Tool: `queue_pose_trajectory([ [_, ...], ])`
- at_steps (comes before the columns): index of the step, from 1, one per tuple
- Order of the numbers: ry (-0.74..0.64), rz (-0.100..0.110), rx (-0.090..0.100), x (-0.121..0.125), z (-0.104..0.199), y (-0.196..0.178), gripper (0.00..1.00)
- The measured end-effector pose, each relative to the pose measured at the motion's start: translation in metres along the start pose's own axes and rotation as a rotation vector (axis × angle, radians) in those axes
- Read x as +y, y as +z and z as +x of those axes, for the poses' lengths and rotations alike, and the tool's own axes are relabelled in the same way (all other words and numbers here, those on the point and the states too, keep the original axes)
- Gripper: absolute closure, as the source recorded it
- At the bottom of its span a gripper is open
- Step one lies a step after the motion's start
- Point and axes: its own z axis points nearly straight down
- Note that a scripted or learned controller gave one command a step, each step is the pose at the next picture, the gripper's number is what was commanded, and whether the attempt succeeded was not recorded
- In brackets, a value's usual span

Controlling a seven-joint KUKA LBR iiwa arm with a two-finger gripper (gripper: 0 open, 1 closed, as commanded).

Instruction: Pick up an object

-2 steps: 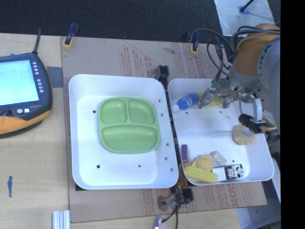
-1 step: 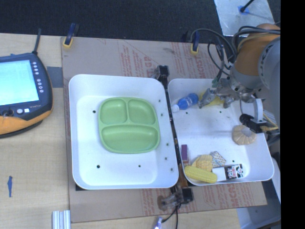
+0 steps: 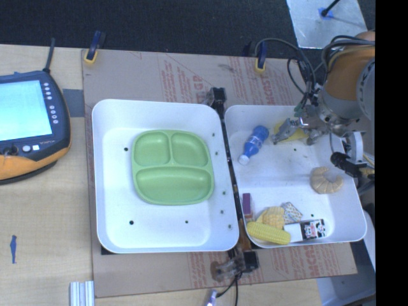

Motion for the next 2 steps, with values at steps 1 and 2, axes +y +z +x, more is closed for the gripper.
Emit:
queue_pose_trajectory([
  [1,0.003,-0.012,-0.013,0.001,0.011,-0.002,0.0],
  [2,0.0,-0.01,-0.014,0.001,0.072,0.0,0.0],
])
